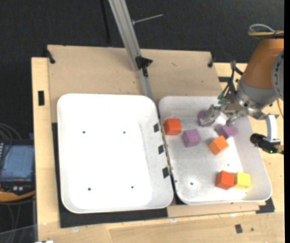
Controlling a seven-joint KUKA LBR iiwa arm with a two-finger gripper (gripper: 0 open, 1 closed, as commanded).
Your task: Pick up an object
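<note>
Right now I see the arm (262, 67) reaching in from the right, its orange band sitting above the grey wrist, with the gripper (225, 111) lowered over the far part of the right bin (201, 199). Whether the end effector is apart or together I cannot tell from this slant; the tool is a pale blur against the white bin, and I see nothing clearly caught in it. Just left of the gripper lies a purple block (205, 117), close enough that I cannot tell whether they touch. A second purple block (228, 131) lies just on the near side of the gripper, and an orange block (218, 145) sits right beside that one, a little nearer still. A third purple cube (191, 137) rests more toward the middle of the bin, and a red-orange cube (172, 126) sits near the bin's left wall. Down in the near right corner, a red block (225, 179) and a yellow block (243, 179) stand side by side, apparently touching, well apart from the gripper. The left bin (69, 135) lies just beside the right one, the two joined along a shared edge with small dark clips. A slanted metal rail (127, 32) runs from the far edge of the bench (41, 105) down toward the gap between the bins. Off the bench to the left there is a handheld control pendant (10, 168) with a blue screen.
</note>
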